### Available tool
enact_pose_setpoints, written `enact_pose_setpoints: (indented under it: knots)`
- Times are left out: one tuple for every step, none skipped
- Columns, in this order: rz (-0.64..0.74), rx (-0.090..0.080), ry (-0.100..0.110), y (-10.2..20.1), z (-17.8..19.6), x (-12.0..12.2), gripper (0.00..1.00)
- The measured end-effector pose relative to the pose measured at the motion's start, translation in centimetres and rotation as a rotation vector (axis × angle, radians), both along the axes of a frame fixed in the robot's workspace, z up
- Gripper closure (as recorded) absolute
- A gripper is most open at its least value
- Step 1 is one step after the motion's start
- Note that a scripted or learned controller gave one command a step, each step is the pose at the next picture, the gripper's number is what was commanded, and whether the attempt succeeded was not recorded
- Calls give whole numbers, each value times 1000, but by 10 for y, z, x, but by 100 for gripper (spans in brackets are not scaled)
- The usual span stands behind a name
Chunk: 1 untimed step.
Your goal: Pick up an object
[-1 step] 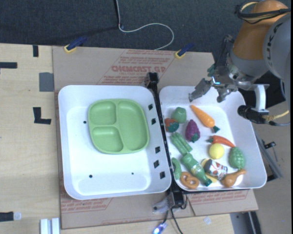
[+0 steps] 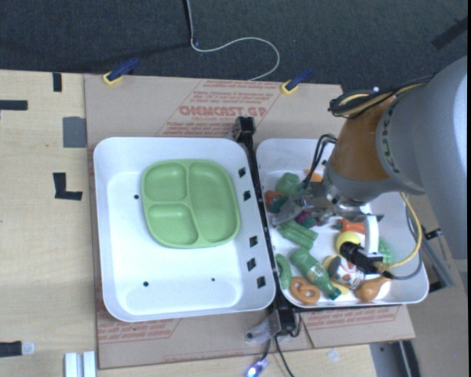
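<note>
Dark carpet is running along the top of the view, with a thin white cable (image 2: 235, 49) looping across it. Below it, the desk (image 2: 31, 234) is showing a pale wood surface with black marks, and a cardboard sheet (image 2: 212, 108) with red printing is lying on it under both bins.

Left bin (image 2: 118, 281): it is holding a green tray (image 2: 191, 203) with three compartments, lying flat toward the bin's upper middle.

Right bin (image 2: 412, 289): it is carrying a crowded pile of small toys (image 2: 314, 265) (mostly green pieces, with some orange, brown and white ones). A green piece (image 2: 289, 184) is lying near the upper left corner, a brown ring (image 2: 303, 290) near the lower edge, and a brown rounded piece (image 2: 369, 289) at the lower right.

Arm (image 2: 424, 140): it is reaching in from the right, its orange band (image 2: 357, 148) sitting above the right bin. The gripper (image 2: 318, 209) is pointing down into the pile at the bin's upper middle, among the toys. Its state cannot be told, as the wrist and clutter are hiding it. No toy can be confirmed as held.
</note>
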State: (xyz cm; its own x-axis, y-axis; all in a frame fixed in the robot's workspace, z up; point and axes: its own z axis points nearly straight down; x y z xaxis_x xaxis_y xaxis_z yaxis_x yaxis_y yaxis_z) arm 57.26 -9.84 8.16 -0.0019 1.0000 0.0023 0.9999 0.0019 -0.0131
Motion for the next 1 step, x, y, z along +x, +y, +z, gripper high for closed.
enact_pose_setpoints:
  knots:
    - [1, -1, -9, -1, 16, 4, 100]
